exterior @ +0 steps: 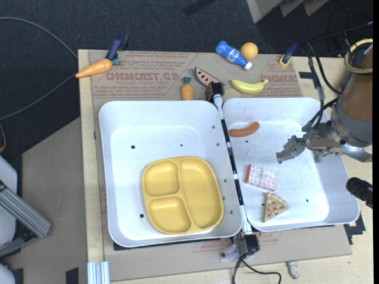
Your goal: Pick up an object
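The right bin (pixel 314 111) holds a toy sausage (pixel 244 129) at its back left, a pink and white packet (pixel 261 176) near the middle and a pizza slice (pixel 274 206) at the front. My gripper (pixel 288 151) hangs over the bin's middle, right of the packet and below the sausage, with nothing seen between its fingers. How far apart the fingers stand is unclear.
The left bin (pixel 118 129) holds a yellow sectioned plate (pixel 182 193). Behind the bins on the bench lie a carrot (pixel 95 68), a watermelon slice (pixel 204 76), a banana (pixel 249 86), a blue bottle (pixel 232 54) and an orange ball (pixel 249 50). Cables run along the right side.
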{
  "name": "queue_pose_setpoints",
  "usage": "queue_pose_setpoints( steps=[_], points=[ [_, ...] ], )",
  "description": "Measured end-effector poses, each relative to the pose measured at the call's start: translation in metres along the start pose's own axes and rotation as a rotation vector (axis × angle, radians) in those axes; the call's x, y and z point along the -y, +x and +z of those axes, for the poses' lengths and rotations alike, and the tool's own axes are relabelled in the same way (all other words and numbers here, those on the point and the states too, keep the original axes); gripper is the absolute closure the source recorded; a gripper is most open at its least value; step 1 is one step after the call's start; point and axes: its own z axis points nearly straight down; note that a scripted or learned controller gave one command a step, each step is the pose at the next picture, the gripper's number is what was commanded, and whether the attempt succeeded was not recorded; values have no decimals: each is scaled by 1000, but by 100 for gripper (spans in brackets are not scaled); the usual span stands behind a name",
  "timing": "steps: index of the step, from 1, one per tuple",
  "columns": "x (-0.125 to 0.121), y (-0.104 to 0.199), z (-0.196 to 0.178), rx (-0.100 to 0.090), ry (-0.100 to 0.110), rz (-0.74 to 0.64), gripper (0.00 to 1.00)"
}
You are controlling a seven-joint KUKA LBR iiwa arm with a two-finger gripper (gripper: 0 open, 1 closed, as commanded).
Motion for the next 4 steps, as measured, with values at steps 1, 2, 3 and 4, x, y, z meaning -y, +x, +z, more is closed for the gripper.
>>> queue_pose_setpoints(
  steps=[1, 2, 3, 4],
  points=[
    [-5, 8, 150, -1, 4, 1, 0],
    [-53, -108, 151, 3, -1, 3, 0],
    [-111, -20, 169, -1, -2, -2, 0],
    [-152, 10, 168, 1, -2, -1, 0]
  ],
)
